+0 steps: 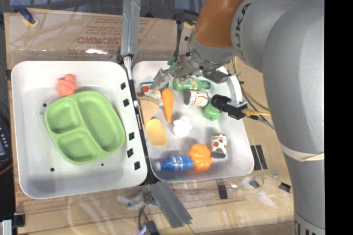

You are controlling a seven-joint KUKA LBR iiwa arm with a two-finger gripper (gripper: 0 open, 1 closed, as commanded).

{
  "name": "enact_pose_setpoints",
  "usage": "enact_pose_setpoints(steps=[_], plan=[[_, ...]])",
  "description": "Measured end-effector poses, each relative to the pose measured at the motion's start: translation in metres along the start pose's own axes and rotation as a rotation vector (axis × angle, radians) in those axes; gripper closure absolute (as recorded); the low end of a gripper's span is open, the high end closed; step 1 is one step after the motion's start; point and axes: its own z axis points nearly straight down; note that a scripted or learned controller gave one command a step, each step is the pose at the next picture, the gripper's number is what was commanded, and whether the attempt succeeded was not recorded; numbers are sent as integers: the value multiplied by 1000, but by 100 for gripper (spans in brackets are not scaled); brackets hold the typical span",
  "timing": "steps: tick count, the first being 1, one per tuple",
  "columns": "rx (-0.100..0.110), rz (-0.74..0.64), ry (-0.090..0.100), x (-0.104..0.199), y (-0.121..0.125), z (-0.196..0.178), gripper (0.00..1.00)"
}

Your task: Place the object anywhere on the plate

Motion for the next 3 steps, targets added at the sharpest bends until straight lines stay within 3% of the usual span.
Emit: enact_pose_setpoints(steps=[1,2,3], plan=[[-1,56,0,67,63,22,0],[1,-88,0,146,85,47,0],[2,81,0,224,96,86,0]])
